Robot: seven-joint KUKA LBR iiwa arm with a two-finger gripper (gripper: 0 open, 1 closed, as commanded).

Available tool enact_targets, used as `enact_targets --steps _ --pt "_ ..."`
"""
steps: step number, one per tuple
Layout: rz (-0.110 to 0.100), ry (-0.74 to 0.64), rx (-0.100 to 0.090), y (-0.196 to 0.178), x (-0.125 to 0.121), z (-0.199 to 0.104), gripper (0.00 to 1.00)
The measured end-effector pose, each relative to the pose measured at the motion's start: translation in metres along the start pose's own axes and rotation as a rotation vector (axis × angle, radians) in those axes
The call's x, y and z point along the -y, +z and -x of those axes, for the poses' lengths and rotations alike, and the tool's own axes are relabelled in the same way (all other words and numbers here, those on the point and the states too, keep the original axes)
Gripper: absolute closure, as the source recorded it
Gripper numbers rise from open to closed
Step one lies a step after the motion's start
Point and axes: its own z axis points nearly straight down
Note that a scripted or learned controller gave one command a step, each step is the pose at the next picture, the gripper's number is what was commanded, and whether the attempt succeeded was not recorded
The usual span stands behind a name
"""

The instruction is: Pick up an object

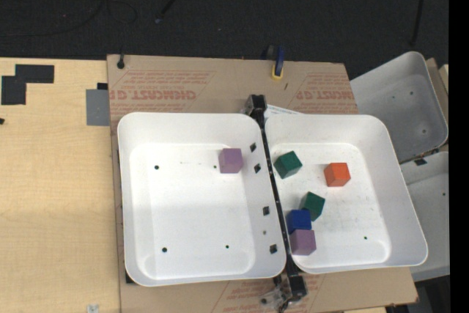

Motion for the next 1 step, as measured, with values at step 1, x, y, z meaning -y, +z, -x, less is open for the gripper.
enact_targets --steps 1 --pt "0.0 -0.001 0.0 -0.0137 -0.0001 0.0091 1.0"
